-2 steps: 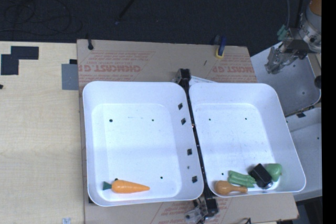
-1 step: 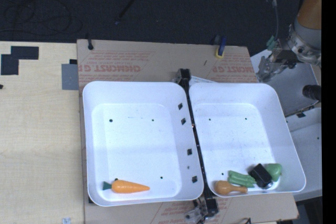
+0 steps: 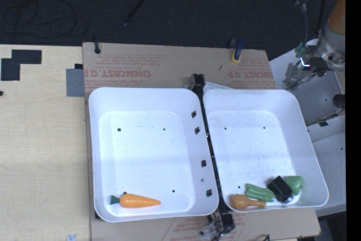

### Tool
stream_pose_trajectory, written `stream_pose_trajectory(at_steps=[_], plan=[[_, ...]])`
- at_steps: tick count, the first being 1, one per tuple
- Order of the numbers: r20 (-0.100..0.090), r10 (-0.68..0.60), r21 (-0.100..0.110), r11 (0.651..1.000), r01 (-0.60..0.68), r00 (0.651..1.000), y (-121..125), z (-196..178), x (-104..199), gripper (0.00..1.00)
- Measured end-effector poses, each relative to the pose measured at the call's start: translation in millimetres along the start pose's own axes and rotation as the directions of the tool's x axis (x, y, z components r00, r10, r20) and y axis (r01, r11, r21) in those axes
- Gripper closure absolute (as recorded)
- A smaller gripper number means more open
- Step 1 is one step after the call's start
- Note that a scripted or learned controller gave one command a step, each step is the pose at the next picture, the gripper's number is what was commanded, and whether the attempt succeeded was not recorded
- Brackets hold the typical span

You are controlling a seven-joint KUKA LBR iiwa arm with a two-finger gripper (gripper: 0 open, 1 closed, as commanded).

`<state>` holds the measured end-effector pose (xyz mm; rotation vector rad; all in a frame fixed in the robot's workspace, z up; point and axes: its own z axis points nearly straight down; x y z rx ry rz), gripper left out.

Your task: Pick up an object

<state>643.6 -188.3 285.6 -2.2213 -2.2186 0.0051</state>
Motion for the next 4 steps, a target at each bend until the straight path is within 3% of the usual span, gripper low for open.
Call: stream_pose_trajectory(at_steps=[1, 2, 3, 4], plan=[[-0.001, -0.007, -0.008, 1.000, 0.007, 1.000, -3, -59, 67, 1.00], [-0.002, -0.008, -0.004, 1.000, 0.008, 1.000, 0, -91, 145, 1.00], [-0.003, -0.010, -0.003, 1.000, 0.010, 1.000, -8, -109, 229, 1.00], [-0.001, -0.007, 0.002, 1.000, 0.007, 1.000, -1, -79, 281, 1.00]])
